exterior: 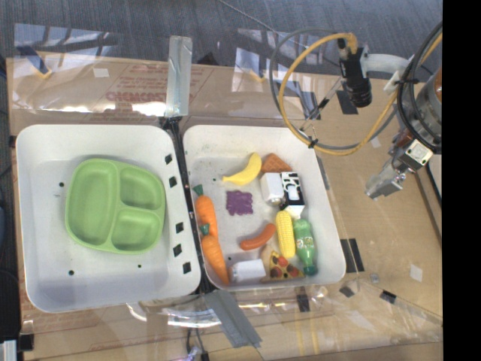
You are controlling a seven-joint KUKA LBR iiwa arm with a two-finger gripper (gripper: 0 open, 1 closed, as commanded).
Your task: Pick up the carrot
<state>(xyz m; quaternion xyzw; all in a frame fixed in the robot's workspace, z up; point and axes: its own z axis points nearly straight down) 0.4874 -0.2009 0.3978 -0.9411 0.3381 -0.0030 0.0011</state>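
Note:
Two orange carrots lie end to end along the left wall of the right bin (pixel 323 194). The upper carrot (pixel 206 213) has a green top, and the lower carrot (pixel 213 257) reaches toward the bin's front left corner. My gripper (pixel 386 180) hangs outside the right bin, over the bare bench to its right, far from both carrots. It carries nothing that I can see.
The right bin also holds a banana (pixel 245 171), purple grapes (pixel 239 202), a sausage (pixel 258 238), a corn cob (pixel 285 234), a green bottle (pixel 304 245) and white boxes. A green divided plate (pixel 115 204) sits in the left bin (pixel 37 277). Yellow and black cables (pixel 316 89) loop behind the right bin.

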